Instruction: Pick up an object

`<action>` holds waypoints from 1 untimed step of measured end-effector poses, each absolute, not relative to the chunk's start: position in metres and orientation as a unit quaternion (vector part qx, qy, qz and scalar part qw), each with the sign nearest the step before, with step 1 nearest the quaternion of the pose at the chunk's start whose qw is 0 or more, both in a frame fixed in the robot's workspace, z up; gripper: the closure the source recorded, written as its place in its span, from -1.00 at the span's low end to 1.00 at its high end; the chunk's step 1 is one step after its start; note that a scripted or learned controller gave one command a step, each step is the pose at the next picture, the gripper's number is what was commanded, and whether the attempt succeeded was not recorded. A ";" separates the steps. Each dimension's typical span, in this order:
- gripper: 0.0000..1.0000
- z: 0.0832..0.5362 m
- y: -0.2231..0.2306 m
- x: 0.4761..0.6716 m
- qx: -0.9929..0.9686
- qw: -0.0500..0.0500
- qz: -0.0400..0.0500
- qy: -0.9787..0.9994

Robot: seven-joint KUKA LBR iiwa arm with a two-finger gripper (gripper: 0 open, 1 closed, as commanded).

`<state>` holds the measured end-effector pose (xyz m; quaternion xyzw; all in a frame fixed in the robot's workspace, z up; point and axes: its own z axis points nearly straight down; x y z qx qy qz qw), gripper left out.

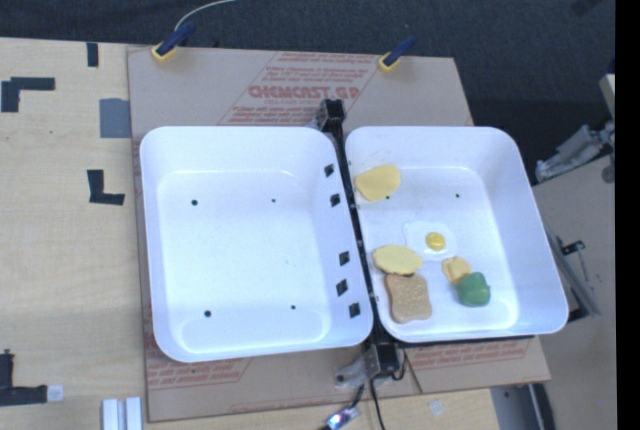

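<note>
I cannot tell from here whether my pincer is released or clenched; what I can see is the choice before me, and I place it all from the fried egg (433, 240), which lies flat near the middle of the right bin (532, 218). Just left of the egg and a little nearer the camera lies a yellow oval piece (398, 259), its edge close to the egg's white; directly below that oval sits a slice of toast (408, 297), touching or slightly tucked under it, I cannot tell which. To the egg's lower right is a small orange-yellow piece (456, 269), and beyond it, further from the egg, a green lump (473, 290) rests against it. Up and to the left of the egg, apart from it, a round pale-yellow piece (378, 182) lies close to the bin's inner wall; none of these things is lifted.

Left of the egg, across a seam lined with black clips (345, 258), stands the left bin (150, 218). Both bins rest on a brown cardboard sheet (300, 93) with red print; far above the egg, two yellow-and-blue clamps (172, 42) pin its far edge.
</note>
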<state>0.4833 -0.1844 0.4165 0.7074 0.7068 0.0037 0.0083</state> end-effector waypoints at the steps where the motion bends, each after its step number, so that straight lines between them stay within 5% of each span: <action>1: 1.00 0.417 -0.182 0.484 0.707 0.002 -0.001 0.708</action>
